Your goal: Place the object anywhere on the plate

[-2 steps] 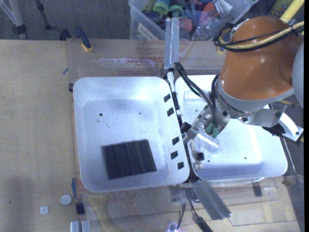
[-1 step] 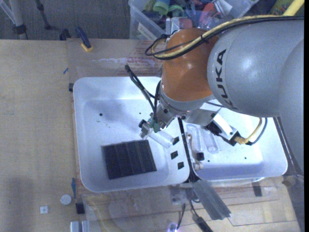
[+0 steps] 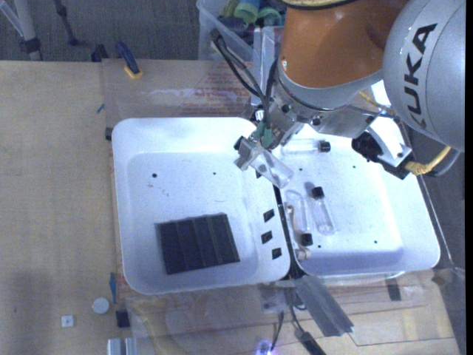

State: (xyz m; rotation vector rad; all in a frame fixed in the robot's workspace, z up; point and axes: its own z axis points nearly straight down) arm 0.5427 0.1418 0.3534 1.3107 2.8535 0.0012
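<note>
The plate [image 3: 198,242] is a dark ribbed square lying flat in the front part of the left bin [image 3: 133,198]. My gripper [image 3: 264,159] hangs over the ridge between the two bins, up and to the right of the plate. In the right bin [image 3: 384,228] lie clear tube-like objects with black caps. One tube [image 3: 319,208] is near the middle, a second [image 3: 297,217] lies by the bin's left wall, and a third [image 3: 310,147] sits at the back. I see nothing held in the gripper.
The arm's orange and grey body [image 3: 347,43] looms over the back of the right bin. A clear box of coloured items [image 3: 240,9] stands behind the bins. Small black markers [image 3: 267,237] dot the left bin's right rim. Wooden bench lies to the left.
</note>
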